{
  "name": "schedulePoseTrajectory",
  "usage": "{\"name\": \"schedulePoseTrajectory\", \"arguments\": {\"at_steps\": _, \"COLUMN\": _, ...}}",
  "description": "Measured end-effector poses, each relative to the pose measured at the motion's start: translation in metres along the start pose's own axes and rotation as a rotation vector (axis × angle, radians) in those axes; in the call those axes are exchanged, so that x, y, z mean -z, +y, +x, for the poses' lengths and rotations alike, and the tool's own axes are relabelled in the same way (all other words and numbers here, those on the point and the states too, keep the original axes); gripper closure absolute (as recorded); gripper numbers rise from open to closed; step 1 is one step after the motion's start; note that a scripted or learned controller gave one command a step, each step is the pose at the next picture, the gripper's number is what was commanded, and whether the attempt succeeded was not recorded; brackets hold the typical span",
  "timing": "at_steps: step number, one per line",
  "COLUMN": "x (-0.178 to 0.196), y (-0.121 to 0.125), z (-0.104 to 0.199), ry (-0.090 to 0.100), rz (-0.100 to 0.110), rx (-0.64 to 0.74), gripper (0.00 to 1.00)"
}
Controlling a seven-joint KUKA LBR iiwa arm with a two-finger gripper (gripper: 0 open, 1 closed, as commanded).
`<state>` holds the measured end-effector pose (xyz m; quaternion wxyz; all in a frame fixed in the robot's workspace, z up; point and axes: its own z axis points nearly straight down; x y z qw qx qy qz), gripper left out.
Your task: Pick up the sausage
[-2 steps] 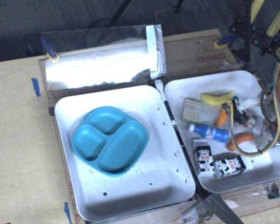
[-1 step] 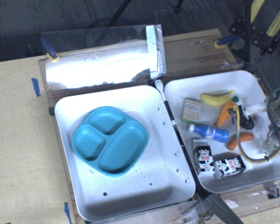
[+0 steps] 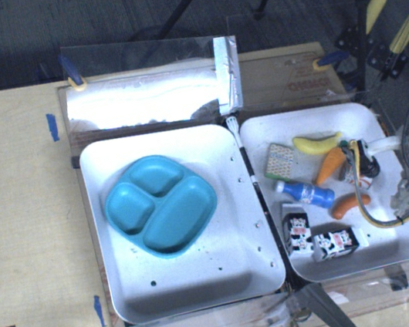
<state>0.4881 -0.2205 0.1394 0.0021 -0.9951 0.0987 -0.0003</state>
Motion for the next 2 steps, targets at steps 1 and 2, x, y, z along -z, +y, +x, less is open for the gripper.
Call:
{"name": "schedulePoseTrajectory", "arguments": {"at_steps": 1, "x": -0.02, "y": 0.0, "z": 0.003, "ry": -0.004, "rz": -0.001, "rx": -0.001, "gripper": 1.0}}
{"name": "schedulePoseTrajectory", "arguments": {"at_steps": 2, "x": 0.011, "y": 0.0, "z": -0.001, "ry": 0.0, "rz": 0.0, "rx": 0.0, "gripper": 1.0}}
